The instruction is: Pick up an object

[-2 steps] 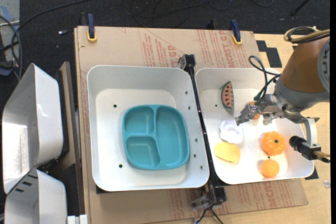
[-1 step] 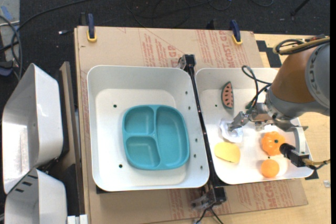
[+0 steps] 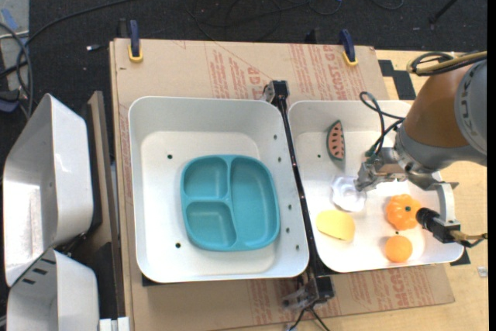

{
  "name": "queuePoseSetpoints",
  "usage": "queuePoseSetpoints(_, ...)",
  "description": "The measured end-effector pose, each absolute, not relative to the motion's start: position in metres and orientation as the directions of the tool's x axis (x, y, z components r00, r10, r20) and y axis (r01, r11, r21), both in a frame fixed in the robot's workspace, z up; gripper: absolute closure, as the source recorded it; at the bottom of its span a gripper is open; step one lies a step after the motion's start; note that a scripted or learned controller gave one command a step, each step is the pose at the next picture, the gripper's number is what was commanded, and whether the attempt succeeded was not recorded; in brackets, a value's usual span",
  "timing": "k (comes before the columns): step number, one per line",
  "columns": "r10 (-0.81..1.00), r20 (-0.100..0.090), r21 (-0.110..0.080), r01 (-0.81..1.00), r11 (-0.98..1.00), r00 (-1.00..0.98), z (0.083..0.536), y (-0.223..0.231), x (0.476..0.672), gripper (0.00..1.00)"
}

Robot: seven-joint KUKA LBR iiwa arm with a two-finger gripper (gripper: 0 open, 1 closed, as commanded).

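The arm point(image 3: 442, 116) is reaching in from the right over the right bin point(image 3: 310, 120), orange band showing above the wrist, and the gripper point(image 3: 366, 178) is sitting low in the middle of that bin. It is hovering right at a small clear, glassy-looking object point(image 3: 347, 194), just touching or just above it, hard to call from up here. Whether the claw is wide or narrow, I cannot tell; the wrist is hiding it, and nothing is showing clamped in it.

Around it, a watermelon slice point(image 3: 335, 139) is lying near the bin's far left side, well apart from the gripper. A yellow piece point(image 3: 335, 225) is resting just in front of the clear object, near the bin's left wall. A small orange pumpkin point(image 3: 401, 211) is sitting to the right of the gripper, and an orange ball point(image 3: 398, 248) is lying just in front of the pumpkin, close to the near rim.

Over in the left bin point(image 3: 147, 167), a teal divided tray point(image 3: 230, 202) is lying flat in the middle, three compartments facing up. Both bins are sitting side by side on a cardboard sheet point(image 3: 232, 66)
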State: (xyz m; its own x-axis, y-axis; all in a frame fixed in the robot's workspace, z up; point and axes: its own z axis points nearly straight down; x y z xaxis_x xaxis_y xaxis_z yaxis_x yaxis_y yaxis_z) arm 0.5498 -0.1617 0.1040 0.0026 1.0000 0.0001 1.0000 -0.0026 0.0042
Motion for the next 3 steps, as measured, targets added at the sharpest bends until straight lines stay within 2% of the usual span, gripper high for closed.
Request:
queuePoseSetpoints(2, 1.0, -0.002, 0.004, 1.0, 0.002, -0.002, 0.209, -0.16, 0.541, 1.0)
queuePoseSetpoints(3, 1.0, -0.002, 0.007, 1.0, 0.004, -0.004, 0.271, -0.154, 0.545, 1.0)
